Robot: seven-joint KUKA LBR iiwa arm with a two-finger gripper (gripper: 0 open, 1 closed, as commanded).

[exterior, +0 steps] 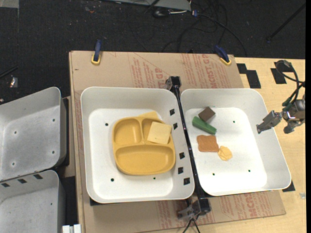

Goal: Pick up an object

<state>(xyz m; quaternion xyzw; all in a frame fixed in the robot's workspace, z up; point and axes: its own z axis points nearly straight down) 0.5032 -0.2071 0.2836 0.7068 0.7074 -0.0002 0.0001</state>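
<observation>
Bench: a brown board [126,69] carries two shallow white bins side by side, with a blue-and-yellow clamp [96,52] at its far left edge and another [222,55] at its far right edge.
Left bin: the left bin [95,130] holds a yellow divided tray [141,157], which fills most of its floor.
On the tray: a pale yellow square slice [159,132] lies tilted across the tray's upper right compartment, overlapping the ridge between sections.
Right bin: the right bin [252,164] holds four small things clustered in its left half, close to the divider between the bins.
Candidates for pickup: a brown block [207,113] sits farthest back; a green stick [204,125] lies slantwise just in front of it, touching or nearly so; an orange-brown slab [208,143] lies nearer the camera; a small yellow lump [224,153] rests against the slab's lower right corner.
Tool: the gripper [268,122] is seen at the right bin's right rim, well apart from the four things; whether it is released or clenched cannot be told, and nothing shows in its grasp.
Surroundings: a dark floor with cables lies beyond the bench, and grey metal panels [29,130] lie to the left.
</observation>
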